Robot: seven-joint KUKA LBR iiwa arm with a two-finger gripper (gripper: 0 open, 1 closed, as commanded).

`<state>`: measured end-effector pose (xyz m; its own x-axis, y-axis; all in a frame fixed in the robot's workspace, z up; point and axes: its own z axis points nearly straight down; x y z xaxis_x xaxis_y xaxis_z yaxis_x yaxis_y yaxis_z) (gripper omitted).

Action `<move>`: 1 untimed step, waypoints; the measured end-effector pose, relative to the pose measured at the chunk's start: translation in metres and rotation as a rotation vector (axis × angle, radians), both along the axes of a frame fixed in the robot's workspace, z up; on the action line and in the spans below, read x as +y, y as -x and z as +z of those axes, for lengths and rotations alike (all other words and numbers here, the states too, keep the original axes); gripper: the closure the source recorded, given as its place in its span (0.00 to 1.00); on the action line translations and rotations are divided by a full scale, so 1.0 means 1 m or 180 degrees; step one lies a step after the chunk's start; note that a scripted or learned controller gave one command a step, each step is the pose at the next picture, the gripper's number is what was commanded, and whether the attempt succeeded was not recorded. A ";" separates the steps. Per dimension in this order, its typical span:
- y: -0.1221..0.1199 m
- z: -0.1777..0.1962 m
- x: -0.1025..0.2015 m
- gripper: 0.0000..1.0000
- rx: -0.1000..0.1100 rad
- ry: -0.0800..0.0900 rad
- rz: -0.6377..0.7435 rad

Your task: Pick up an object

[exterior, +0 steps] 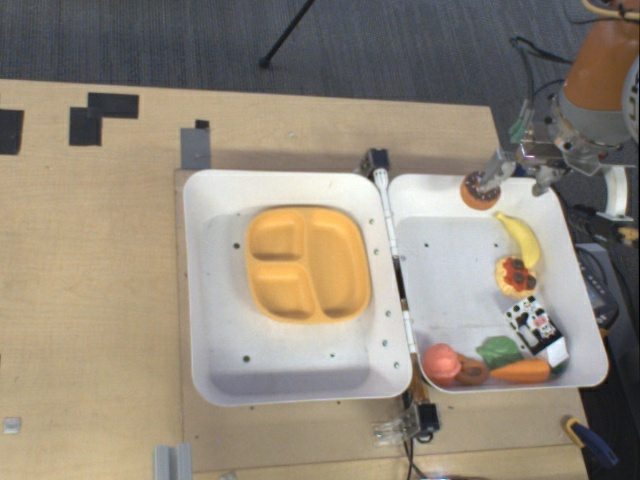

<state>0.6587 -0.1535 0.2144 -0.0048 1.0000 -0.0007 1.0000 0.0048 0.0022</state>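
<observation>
The grey arm with its orange band (600, 63) comes in from the right and hangs over the far corner of the right-hand white bin (450, 268). Its claw (492, 180) sits low at that corner, right at a small round orange-rimmed disc with a dark top (480, 192), which lies against the bin's far rim. One finger (495, 175) appears to touch or overlap the disc, but whether the claw is spread wide, narrowed, or gripping the disc I cannot tell from here.

Further down the same bin, along its right side, lies a yellow plastic banana (522, 236), and just below it a small round yellow piece with a red and dark top (514, 276). Nearer the front is a black-and-white patterned block (534, 326), tilted toward the corner. Along the front wall sit a round pinkish-red ball-like fruit (441, 362), a dark brown piece (473, 372) touching it, a green leafy-looking toy (498, 351) and an orange carrot (521, 371) lying on its side, all crowded close together.

The left-hand white bin (215, 298) holds a yellow-orange compartment tray (305, 264) with three wells, lying flat near the middle. Both bins rest side by side on the pale wooden surface (90, 298), with dark grey carpet (200, 18) beyond it.
</observation>
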 end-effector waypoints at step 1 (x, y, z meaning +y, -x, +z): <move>0.010 -0.116 -0.027 0.00 -0.0016 -0.0006 -0.0011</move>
